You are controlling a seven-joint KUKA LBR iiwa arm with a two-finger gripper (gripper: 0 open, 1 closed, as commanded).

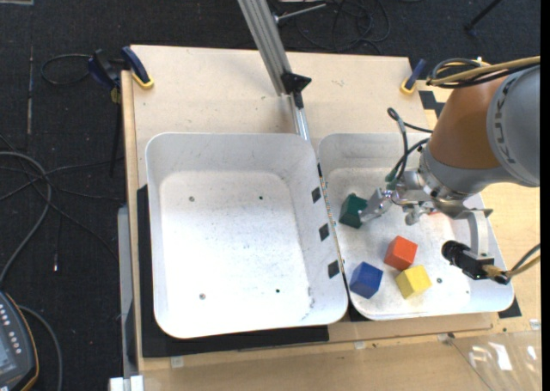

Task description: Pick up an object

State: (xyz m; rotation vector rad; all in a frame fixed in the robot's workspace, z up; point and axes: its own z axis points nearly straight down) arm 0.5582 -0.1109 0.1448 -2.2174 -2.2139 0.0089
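A small dark green block (352, 210), chunky and irregular, sits in the right bin (490, 295), close to that bin's left wall, at center right of the frame. The tool (371, 209) reaches in from the right and its tips are at the green block's right side, touching or nearly so; whether it is open or closed cannot be told. Lower in the same bin lie 3 more blocks: an orange one (400, 253), a yellow one (413, 281) just below it, and a blue one (365, 279) to their left. The left bin (172, 157) sits beside it on the pale counter (215, 80).
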